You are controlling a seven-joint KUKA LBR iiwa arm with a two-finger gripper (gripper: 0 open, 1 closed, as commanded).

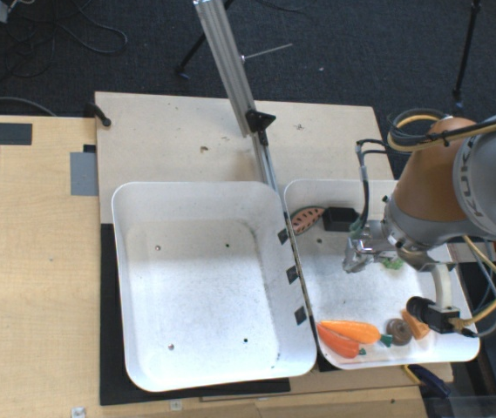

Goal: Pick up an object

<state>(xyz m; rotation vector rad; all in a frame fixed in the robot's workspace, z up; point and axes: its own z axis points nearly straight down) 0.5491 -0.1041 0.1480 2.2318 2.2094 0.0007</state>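
The grey arm (479, 181) reaches in from the right, its orange band (426, 177) bulging above the wrist. The wrist points down and leftward, ending in the metal gripper (356, 255), which hangs low at the arm's left end.

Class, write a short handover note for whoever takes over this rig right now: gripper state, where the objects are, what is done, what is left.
Gripper: low inside the right bin; nothing seen in its grasp.
Objects, all in the right bin: orange carrot-like piece at the near edge, small brown round piece beside it, reddish-brown piece at the far left corner, small green item by the gripper.
Done: no pick visible.
Left: grasp an object and lift it.
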